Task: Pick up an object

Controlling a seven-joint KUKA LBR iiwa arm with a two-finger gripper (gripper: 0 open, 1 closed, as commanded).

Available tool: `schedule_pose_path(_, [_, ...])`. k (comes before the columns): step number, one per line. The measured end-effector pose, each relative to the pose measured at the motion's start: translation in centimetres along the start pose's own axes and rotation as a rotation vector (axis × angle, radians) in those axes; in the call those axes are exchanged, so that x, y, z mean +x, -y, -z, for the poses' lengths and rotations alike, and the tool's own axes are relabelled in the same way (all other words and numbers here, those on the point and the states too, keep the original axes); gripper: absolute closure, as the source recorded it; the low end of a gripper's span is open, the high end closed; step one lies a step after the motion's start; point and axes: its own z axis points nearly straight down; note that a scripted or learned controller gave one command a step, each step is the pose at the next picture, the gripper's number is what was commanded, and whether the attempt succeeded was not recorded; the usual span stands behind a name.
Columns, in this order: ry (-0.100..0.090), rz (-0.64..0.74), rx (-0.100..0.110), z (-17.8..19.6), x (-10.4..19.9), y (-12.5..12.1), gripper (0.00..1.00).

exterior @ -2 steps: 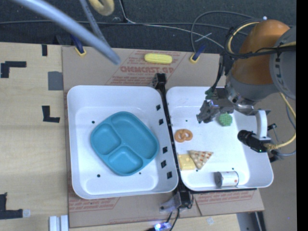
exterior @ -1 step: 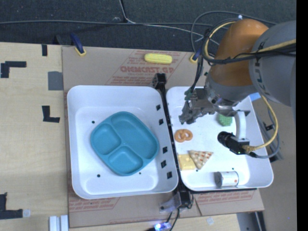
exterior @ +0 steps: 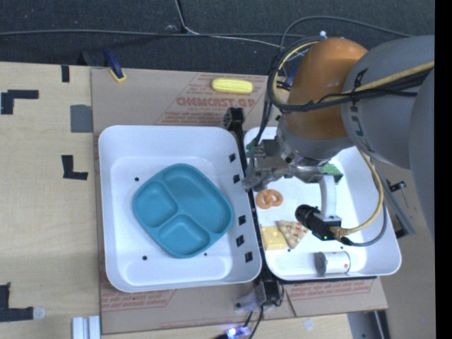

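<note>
Even overhead light, fairly bright. White bins near blown out, soft glare on the orange band. Weak shadow under the arm in the right bin. Overall soft, low-res; dark mat at top grainy.

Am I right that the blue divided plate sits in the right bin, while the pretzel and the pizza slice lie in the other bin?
Not quite: the camera view shows the blue plate in the left bin, not the right one. The pretzel and the pizza slice lie in the other bin, the right one, as you said.
</note>
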Motion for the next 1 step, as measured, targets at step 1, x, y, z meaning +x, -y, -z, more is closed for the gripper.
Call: schedule_pose_path(1, [0.000,0.001,-0.001,0.05,4.99,0.35,1.00])
